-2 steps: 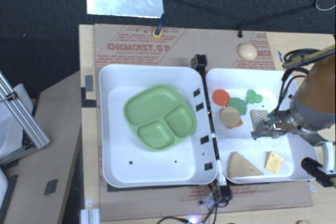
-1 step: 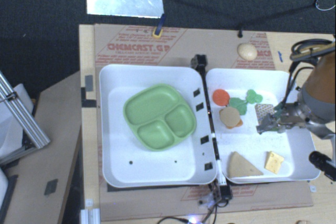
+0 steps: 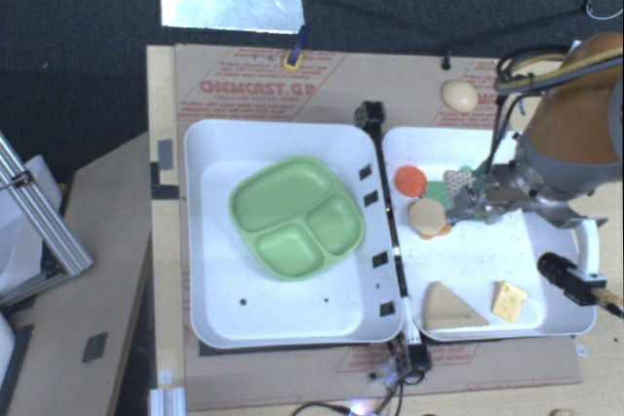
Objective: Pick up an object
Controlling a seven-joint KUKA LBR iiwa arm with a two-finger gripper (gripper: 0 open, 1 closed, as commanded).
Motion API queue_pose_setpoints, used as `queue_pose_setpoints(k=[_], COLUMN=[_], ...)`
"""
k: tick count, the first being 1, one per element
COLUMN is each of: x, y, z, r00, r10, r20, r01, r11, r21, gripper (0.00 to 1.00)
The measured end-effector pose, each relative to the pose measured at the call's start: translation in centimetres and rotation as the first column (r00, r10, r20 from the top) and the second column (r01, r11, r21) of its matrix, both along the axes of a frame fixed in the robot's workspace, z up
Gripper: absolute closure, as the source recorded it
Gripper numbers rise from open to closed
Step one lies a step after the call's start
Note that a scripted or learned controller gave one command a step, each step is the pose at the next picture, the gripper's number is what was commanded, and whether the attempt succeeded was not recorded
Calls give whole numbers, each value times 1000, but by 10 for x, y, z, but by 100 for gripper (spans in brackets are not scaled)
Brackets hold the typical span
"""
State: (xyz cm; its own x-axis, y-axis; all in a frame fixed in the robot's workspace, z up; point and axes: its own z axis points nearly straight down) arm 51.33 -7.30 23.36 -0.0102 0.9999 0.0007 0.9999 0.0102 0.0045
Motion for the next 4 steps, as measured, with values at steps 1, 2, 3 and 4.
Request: queue_pose_setpoints(k=[1,2,3,4], x=[-12,-9,-8,-7], y=[2,-11,6,0], z=[-18,-8,-17,1], r00=[1000,1000,1000,1000], r10=[-9,-9,-5,-6], r20=[-4,-2,-4,-2], r01=[9,9,5,6], r11=[1000,1000,1000,1000], r21=[-1,-2,-1,-1], gripper=[100,100,100,100])
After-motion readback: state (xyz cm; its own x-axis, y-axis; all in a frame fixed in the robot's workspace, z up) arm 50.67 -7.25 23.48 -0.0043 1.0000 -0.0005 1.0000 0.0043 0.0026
